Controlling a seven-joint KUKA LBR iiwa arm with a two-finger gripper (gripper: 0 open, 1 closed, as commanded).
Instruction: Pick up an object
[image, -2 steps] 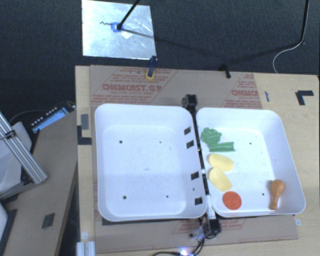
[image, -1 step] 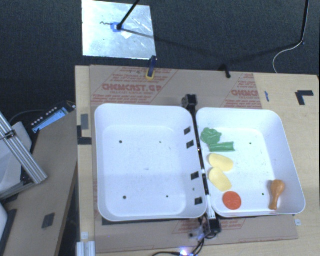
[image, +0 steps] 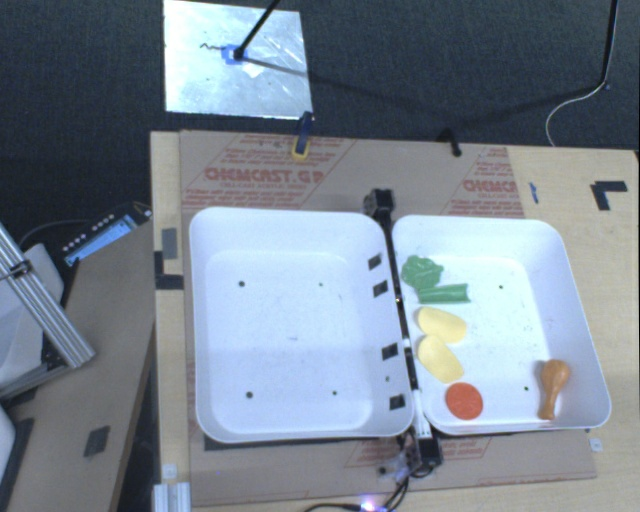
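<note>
Right bin (image: 560, 250) – green broccoli piece (image: 430, 279) far-left, two yellow pieces (image: 440, 341) just nearer, orange-red disc (image: 464, 401) near edge, tan drumstick (image: 552, 385) near-right – left bin (image: 215, 300) beside.

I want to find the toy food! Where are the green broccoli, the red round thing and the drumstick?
green broccoli (image: 424, 272), camera view, on its bushy head.
red round thing (image: 464, 401), camera view, on its flat middle.
drumstick (image: 553, 378), camera view, on its fat end.
</note>
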